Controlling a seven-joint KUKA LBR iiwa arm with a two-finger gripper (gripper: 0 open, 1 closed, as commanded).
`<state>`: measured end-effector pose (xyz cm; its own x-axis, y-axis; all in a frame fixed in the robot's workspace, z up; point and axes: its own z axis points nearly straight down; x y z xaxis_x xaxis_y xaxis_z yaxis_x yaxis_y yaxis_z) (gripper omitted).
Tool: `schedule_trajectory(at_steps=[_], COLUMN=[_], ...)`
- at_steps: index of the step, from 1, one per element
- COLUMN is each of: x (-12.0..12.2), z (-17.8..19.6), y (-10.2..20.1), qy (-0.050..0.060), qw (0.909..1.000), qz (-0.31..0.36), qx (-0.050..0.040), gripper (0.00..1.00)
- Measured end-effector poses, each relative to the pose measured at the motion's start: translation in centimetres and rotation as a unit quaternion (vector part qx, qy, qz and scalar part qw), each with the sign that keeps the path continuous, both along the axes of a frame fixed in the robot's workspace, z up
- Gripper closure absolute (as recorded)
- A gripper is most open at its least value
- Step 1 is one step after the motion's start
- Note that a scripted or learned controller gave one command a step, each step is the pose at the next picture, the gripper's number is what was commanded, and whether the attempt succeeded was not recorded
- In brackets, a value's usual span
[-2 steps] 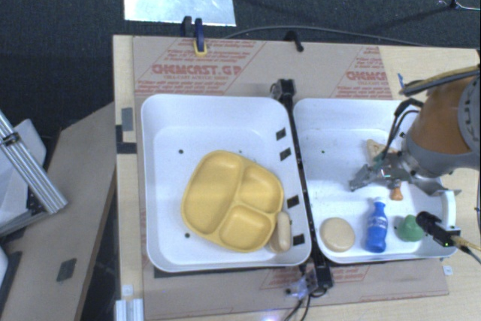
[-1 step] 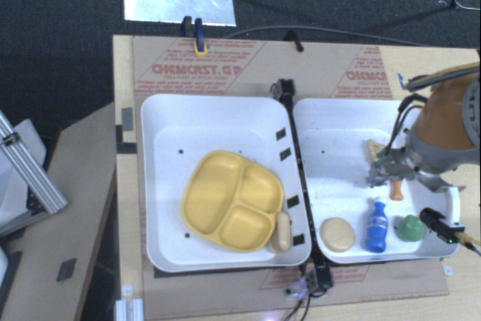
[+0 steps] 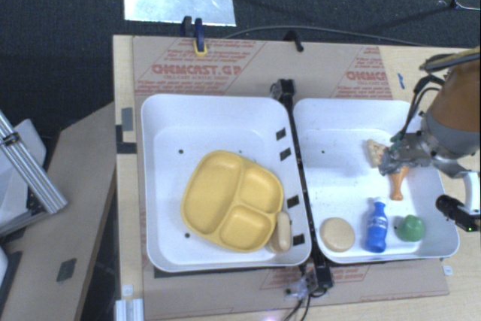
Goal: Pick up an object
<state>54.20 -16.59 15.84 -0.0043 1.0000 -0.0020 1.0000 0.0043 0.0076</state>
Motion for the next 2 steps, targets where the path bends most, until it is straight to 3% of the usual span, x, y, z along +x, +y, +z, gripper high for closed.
schedule_trajectory(at_steps=[2], x=[0.1], z=[7.1], y=[-0.7], qy=[0.001], qw=[1.0], qz=[0.0], qx=[0.0004], gripper=[1.0])
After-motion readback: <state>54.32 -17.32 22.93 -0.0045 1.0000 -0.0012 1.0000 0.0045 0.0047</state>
